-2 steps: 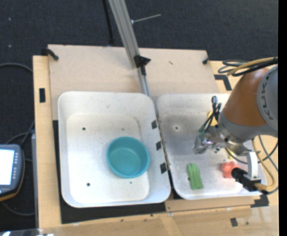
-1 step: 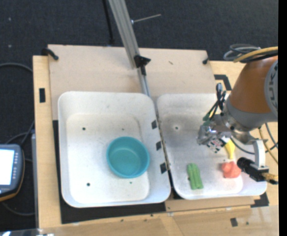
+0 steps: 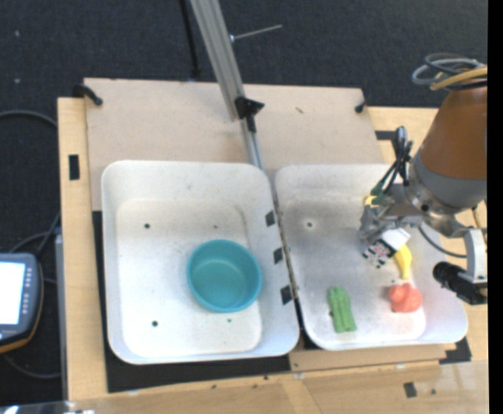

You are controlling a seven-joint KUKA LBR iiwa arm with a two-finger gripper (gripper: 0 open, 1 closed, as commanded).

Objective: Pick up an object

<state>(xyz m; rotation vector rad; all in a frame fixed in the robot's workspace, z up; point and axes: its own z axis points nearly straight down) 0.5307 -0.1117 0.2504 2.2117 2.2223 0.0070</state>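
In the right bin (image 3: 320, 197) lie a green ridged block (image 3: 342, 309), a red-orange lump (image 3: 405, 298) and a yellow banana-shaped piece (image 3: 402, 260). My gripper (image 3: 379, 247) hangs low over the right part of that bin, just left of the yellow piece and partly covering it. The red-orange lump sits a short way below and to the right of the gripper. The green block lies below and to its left. A teal bowl (image 3: 224, 274) stands in the left bin (image 3: 147, 197).
A slanted metal pole (image 3: 225, 59) rises from the back board between the two bins. Cables hang beside the arm's wrist (image 3: 398, 158). A screen device (image 3: 5, 304) sits off the bench at the left.
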